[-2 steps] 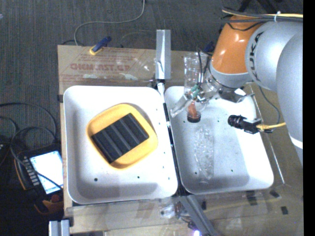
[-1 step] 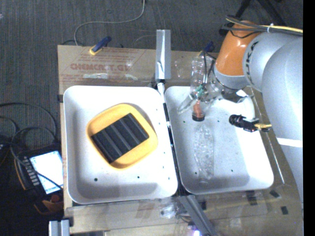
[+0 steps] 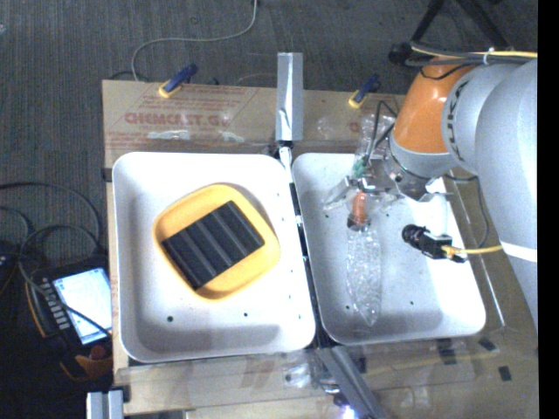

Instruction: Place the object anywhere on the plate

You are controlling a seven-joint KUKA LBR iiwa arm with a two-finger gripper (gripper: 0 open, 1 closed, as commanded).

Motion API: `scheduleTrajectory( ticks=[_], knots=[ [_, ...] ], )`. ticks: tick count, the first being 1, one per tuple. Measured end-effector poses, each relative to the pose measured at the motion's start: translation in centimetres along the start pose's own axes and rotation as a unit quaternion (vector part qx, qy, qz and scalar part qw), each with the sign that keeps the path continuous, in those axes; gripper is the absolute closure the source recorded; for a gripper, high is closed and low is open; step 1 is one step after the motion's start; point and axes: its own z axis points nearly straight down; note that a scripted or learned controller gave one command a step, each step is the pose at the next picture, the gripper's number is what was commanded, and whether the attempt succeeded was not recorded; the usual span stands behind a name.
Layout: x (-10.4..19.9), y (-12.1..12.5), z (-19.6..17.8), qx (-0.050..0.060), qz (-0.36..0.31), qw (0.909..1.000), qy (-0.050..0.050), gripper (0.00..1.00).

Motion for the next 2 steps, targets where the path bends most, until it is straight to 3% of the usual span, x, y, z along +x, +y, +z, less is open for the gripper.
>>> scheduleTrajectory(
  ticks=[1,2],
  knots=[
    [3.8,0.2,-5.8,0.001,0.257,0.9663,-0.002,1.00],
    [-0.3,4.4,0.0,0.002,0.244,0.9699,-0.003,1.00]
  ],
)
